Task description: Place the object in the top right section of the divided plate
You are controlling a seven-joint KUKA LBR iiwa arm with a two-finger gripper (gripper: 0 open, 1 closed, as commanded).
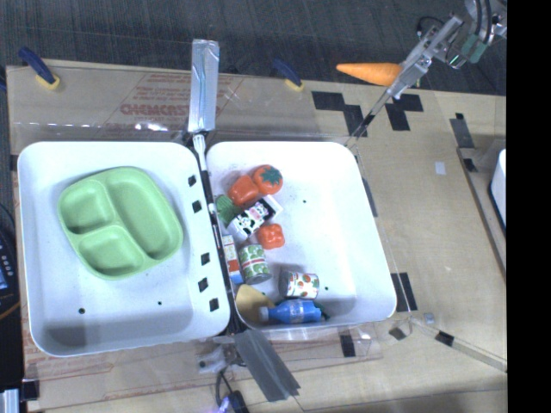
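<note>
Beyond both bins, an orange carrot [368,73] tapers leftward beside the jaws [411,69], whose state I cannot tell.

A pale wooden bench [430,231] fills most of the view. At twelve o'clock lies dark carpet [258,15]. Black tape marks [344,110] sit toward one o'clock, blue clamps [39,67] at ten o'clock.

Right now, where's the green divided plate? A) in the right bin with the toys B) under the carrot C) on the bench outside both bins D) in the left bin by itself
D: the green divided plate lies alone in the left bin, while the toys sit piled in the right bin.
</note>
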